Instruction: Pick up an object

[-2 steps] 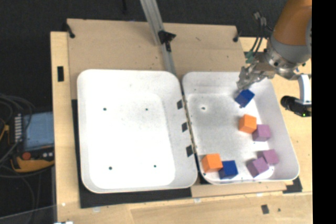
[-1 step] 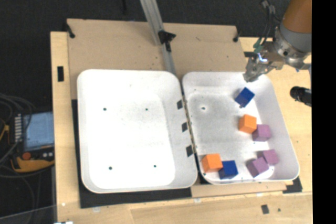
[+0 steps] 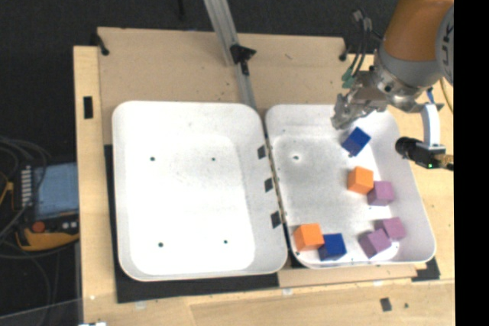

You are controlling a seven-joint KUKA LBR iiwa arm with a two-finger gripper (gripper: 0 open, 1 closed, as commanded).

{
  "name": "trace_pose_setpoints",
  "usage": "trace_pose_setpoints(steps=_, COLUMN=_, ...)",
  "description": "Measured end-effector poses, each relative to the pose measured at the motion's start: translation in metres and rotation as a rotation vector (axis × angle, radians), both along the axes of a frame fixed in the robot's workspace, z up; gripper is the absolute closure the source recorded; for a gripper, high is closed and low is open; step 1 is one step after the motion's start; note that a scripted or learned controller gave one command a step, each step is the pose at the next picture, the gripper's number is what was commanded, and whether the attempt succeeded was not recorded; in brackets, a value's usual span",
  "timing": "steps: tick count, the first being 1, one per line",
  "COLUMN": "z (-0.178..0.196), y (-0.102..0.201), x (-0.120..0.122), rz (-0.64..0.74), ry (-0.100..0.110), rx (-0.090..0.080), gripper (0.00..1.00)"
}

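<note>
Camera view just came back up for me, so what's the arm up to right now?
The arm has reached in from the right and its claw hangs over the far part of the right bin, just beside the upper blue block. No block can be seen in the claw. The other blocks lie loose in that bin: an orange block with a purple block next to it, and an orange-and-blue pair plus two purple blocks near the front rim.
</note>
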State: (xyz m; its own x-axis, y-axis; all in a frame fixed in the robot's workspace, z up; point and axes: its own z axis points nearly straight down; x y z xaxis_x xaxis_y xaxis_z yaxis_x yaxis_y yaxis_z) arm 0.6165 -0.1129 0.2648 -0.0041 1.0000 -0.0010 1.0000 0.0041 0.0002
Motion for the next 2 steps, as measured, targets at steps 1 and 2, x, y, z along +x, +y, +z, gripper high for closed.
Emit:
trace_pose_setpoints(steps=1, z=0.006, y=0.054, x=-0.015, rz=0.003, ry=-0.001, rx=0.002, gripper=1.00)
trace_pose_setpoints(steps=2, z=-0.007, y=0.102, x=-0.035, rz=0.001, ry=0.002, rx=0.001, gripper=1.00)
